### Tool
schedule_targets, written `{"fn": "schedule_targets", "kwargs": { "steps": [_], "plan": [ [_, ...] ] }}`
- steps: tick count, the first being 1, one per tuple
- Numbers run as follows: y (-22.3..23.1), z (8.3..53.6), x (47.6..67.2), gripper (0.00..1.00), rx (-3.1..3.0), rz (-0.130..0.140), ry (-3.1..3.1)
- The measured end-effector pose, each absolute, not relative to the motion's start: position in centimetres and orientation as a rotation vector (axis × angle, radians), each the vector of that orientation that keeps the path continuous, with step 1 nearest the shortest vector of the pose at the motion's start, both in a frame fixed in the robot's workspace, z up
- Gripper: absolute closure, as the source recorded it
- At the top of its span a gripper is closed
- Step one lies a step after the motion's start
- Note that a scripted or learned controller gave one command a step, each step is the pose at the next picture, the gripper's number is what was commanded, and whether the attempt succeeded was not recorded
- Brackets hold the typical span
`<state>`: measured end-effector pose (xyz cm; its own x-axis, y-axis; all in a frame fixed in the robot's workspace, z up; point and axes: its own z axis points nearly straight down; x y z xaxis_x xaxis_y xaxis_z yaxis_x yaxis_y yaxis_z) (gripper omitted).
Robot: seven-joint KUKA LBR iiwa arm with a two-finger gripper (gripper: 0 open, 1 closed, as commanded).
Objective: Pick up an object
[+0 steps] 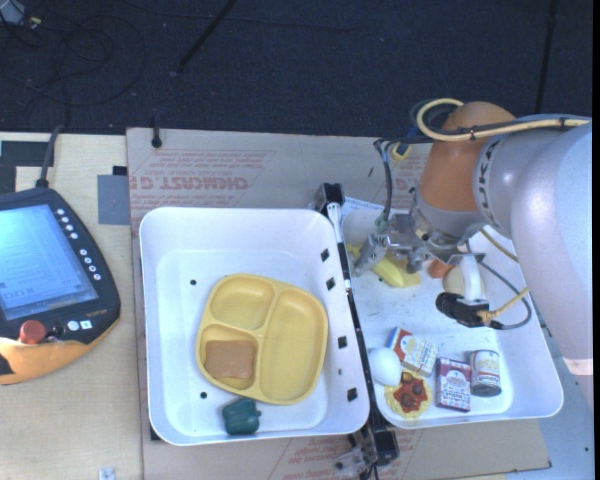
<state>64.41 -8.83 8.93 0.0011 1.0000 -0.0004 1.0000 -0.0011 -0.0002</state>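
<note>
pincer (398,251) low in right bin | grip state: cannot tell | just below: yellow banana (398,272) (partly hidden) | risk: slipping off curved skin

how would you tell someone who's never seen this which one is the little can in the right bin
Start at the right-hand white bin, the one the arm reaches into, and go to its near right corner. There a short row of small items lies: a white egg-shaped thing, a red-and-white carton, a dark red box, then the can. It is the rightmost, and the only round one with a pale top.
</note>
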Motion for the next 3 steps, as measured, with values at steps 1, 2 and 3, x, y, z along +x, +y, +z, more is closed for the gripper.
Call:
{"fn": "schedule_targets", "kwargs": {
  "steps": [1,2,3],
  "plan": [
    [-15.5,8.8,64.4,0.0,2.223,-0.002,2.222],
    [-15.5,9.9,64.4,1.0,2.225,-0.001,2.222],
    [-18.1,16.6,64.4,1.0,2.221,-0.001,2.222]
  ]
}}
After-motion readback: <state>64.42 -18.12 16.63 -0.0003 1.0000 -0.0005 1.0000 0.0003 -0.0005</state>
